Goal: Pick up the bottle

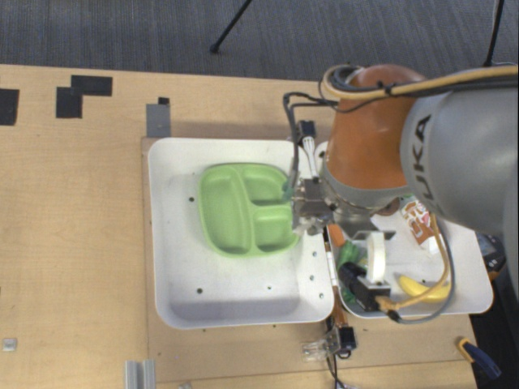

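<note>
Arm [422, 136] in from right, over right bin [478, 298]. Gripper [305, 207] at frame centre, above wall between bins, just beside right rim of green tray [243, 209] in left bin [174, 241]. I can't tell whether it is open or closed. Bottle: I can't pick it out for certain. Small green item [349, 254] lies under wrist in right bin.

Green tray [239, 209], 2 white bins [180, 286] (orange-banded grey arm [369, 132])
</note>
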Tool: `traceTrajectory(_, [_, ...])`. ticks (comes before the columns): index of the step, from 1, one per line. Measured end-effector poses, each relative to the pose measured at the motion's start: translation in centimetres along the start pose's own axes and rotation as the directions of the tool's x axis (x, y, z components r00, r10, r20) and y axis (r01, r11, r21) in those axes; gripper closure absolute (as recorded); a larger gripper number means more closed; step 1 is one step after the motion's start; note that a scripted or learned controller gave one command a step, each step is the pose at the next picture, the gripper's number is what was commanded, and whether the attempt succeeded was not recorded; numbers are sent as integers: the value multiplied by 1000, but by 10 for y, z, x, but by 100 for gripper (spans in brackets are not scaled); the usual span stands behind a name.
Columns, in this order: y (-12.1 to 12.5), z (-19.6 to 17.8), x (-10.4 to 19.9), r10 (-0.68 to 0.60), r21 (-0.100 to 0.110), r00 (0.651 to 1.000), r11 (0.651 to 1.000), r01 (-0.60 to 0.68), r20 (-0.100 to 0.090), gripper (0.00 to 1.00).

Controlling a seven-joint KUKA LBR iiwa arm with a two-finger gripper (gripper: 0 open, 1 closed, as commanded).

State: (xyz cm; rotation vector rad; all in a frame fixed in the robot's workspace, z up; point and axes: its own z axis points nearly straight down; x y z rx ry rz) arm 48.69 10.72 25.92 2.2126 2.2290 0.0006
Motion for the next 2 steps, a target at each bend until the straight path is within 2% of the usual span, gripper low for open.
traceTrajectory(1, [1,14,97,-214,-1,977,977,214,-2,100])
traceTrajectory(2, [2,4,96,-217,-3,976,976,217,-2,100])
